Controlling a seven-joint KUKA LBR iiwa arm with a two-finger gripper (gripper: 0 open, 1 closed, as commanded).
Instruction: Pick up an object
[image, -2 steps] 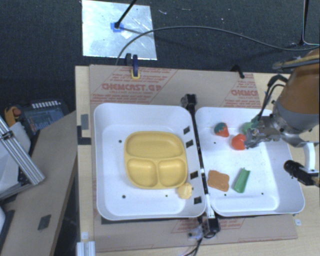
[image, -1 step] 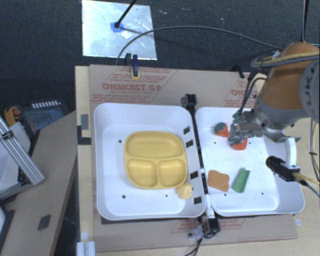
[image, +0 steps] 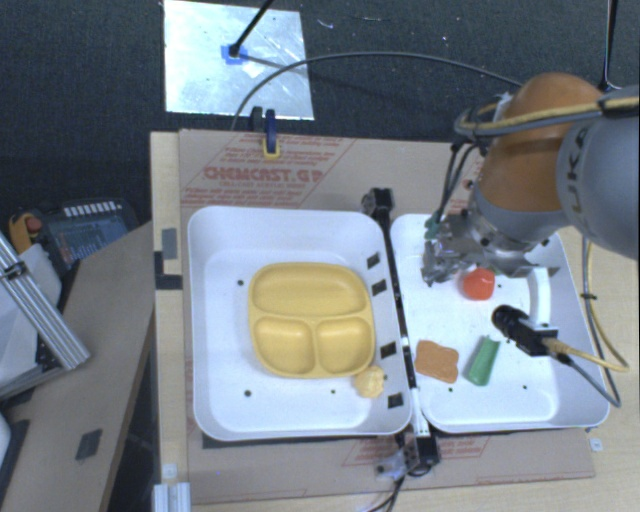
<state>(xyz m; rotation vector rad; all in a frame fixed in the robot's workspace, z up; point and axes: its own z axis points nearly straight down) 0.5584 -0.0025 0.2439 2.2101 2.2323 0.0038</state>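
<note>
- The small red round thing (image: 478, 284) lies on the floor of the right-hand white bin (image: 560, 400), towards its far side.
- The claw (image: 440, 262) hangs just left of the red round thing, close beside it. From here I cannot tell whether the claw is apart or together, and I see nothing gripped in it.
- The grey arm with its orange band (image: 540, 110) rises behind and to the right of the red round thing.
- A green block (image: 483, 361) lies nearer to me than the red round thing, set at a slant and apart from it.
- A flat tan piece (image: 437, 360) sits just left of that block, down-left of the red round thing.
- Well to the left of the red round thing, the other white bin (image: 215, 400) holds a yellow divided plate (image: 305, 318), with a small yellow lump (image: 369, 382) at the plate's near right corner.
- Both bins rest on a brown cardboard-covered surface (image: 250, 170).
</note>
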